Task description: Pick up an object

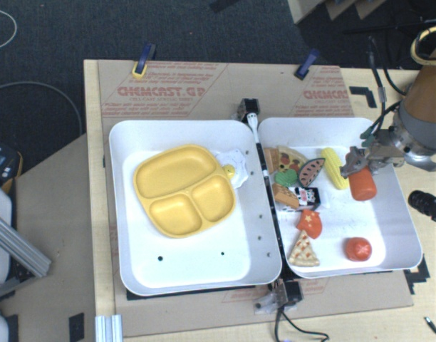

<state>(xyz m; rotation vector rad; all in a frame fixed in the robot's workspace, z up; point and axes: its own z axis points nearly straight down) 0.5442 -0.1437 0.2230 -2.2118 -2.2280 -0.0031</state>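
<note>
My gripper [362, 171] hangs over the far right part of the right bin [407, 226]. It is shut on an orange-red toy vegetable [362, 187], whose top sits between the fingers while its body hangs just below them. Beside it on the left lies a yellow corn cob [335, 167]. Other toy foods lie in this bin: a red tomato [357, 249], a pizza slice [302, 250], a red pepper [310, 223], a watermelon slice [312, 170] and a brown flat piece [281, 159].
The left bin [125, 212] holds a yellow three-part tray [184, 199] with crumpled clear plastic [236, 166] at its right edge. A ridge with clamps divides the two bins. Cables run behind the arm at the far right.
</note>
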